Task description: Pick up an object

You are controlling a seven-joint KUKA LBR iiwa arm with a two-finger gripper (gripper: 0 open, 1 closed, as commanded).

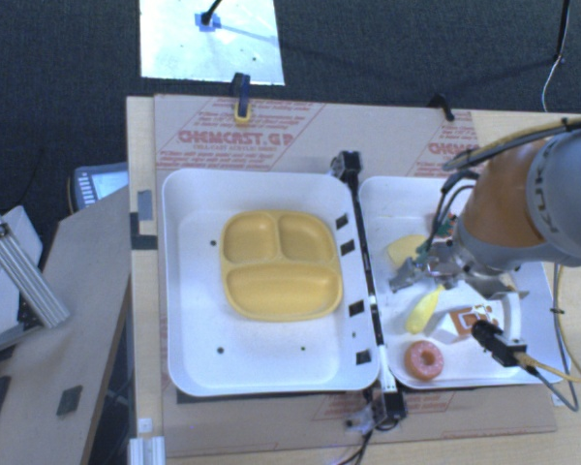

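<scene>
Two shallow white bins sit side by side on the surface [300, 124], which is covered by a sheet printed with red lettering. The left bin [189, 356] holds a yellow divided tray [279, 264], lying flat near the bin's middle with its two small compartments toward the far side and its one long compartment toward the near side. The right bin [382, 197] carries several small things: a pale yellow piece [404, 250] near the bin's middle, a yellow banana-shaped item [422, 310] lying at a slant just below it, a pink doughnut [424, 359] close to the near rim, and a small orange and white object [462, 320] to the right of the banana. The arm [533, 206] reaches in from the right, its orange band above the wrist, and hangs low over the right bin. Its end effector [418, 274] sits between the pale yellow piece and the banana-shaped item, very close to both; whether the fingers are apart or together cannot be told from this angle, and nothing can be seen between them. A black cable trails from the wrist toward the near right corner.
</scene>
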